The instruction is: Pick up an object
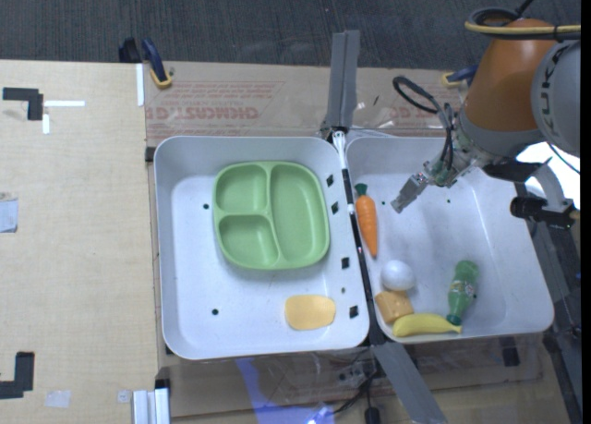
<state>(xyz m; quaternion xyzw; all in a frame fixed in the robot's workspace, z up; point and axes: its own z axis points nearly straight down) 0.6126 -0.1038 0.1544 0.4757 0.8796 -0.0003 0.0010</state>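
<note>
A: Since the job is only to lift 1 thing, what lies where, going from the left?

B: The left white plastic bin [185,256] holds a pale green 3-compartment plastic plate [271,215] and, nearer the front wall, a flat yellow oval piece [309,312]. In the right white plastic bin [499,228], a small orange toy carrot with a green top [367,220] lies right along the divider. In front of it sit a white ball [398,274], an amber block [391,305], a yellow toy banana [425,324] and a small green plastic bottle [462,290], all bunched at the front.

A: And the two-finger gripper [406,197]?

B: It hangs over the back of the right bin, just beside the carrot, nothing in it. Whether the jaws stand spread or pressed together, I cannot tell.

A: Which piece handles best?

B: I judge the carrot: likely light, stiff, smooth plastic, so take it across the thick middle. The taper could slip out.

A: Room?

B: Tight on its left, where it hugs the divider wall; a finger may strike the rim there. To its right the bin floor is bare, giving open approach. The front cluster is crowded, pieces touching or nearly so.
</note>
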